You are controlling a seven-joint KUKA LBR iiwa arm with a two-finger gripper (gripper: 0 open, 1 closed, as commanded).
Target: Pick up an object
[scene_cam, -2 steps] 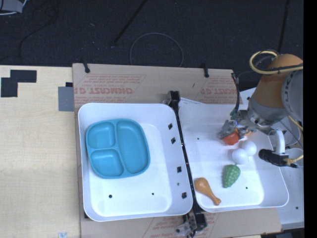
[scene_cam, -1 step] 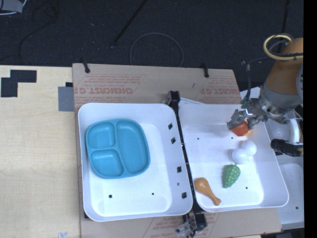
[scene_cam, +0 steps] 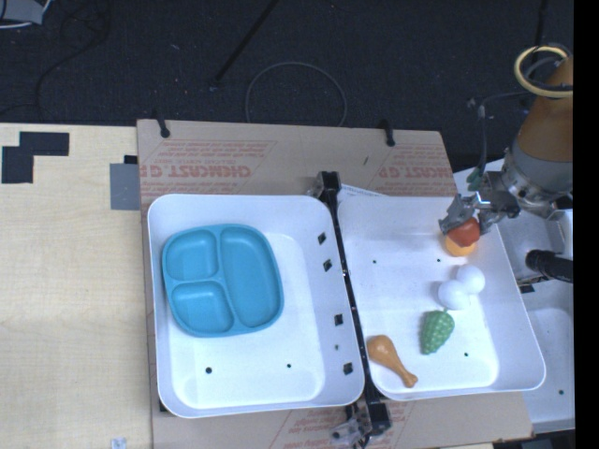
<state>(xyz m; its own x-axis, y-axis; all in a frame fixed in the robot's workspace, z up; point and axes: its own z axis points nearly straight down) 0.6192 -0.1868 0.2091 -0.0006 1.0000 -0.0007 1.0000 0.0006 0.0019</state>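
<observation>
Nearest the camera lies a toy drumstick (scene_cam: pixel 392 360), while the gripper (scene_cam: pixel 465 221) sits at the right bin's (scene_cam: pixel 402 232) far corner, apparently clamped on an orange-red toy fruit (scene_cam: pixel 461 238); lift straight, clearing the bin wall.

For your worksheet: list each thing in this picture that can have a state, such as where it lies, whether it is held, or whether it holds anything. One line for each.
Blue divided plate: flat in the left bin, nothing on it.
Orange-red fruit: right bin, directly under the gripper.
White object: lying free, right bin.
Green object: lying free, right bin.
Drumstick: lying free, near the divider.
</observation>
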